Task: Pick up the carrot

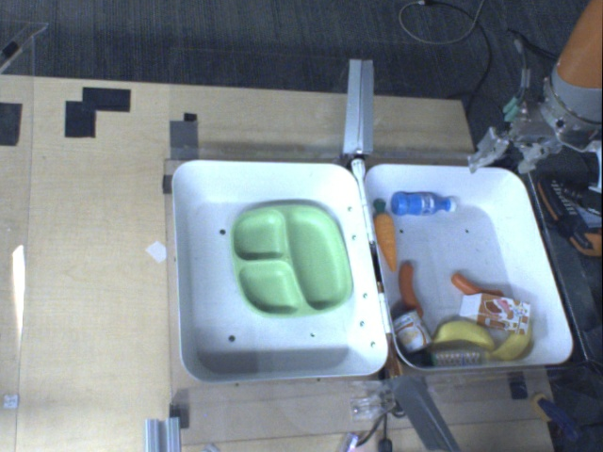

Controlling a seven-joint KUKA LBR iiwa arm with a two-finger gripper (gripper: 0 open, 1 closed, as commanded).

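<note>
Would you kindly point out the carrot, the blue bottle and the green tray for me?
carrot [385,241]: camera view, middle of its orange body.
blue bottle [421,203]: camera view, middle of its blue body.
green tray [341,264]: camera view, its right compartment.

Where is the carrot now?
The carrot lies in the right bin, along its left wall, just below the blue bottle and above a small sausage.

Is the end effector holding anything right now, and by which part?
Nothing is held. The end effector hovers open at the right bin's far corner; the carrot lies untouched inside.
</note>
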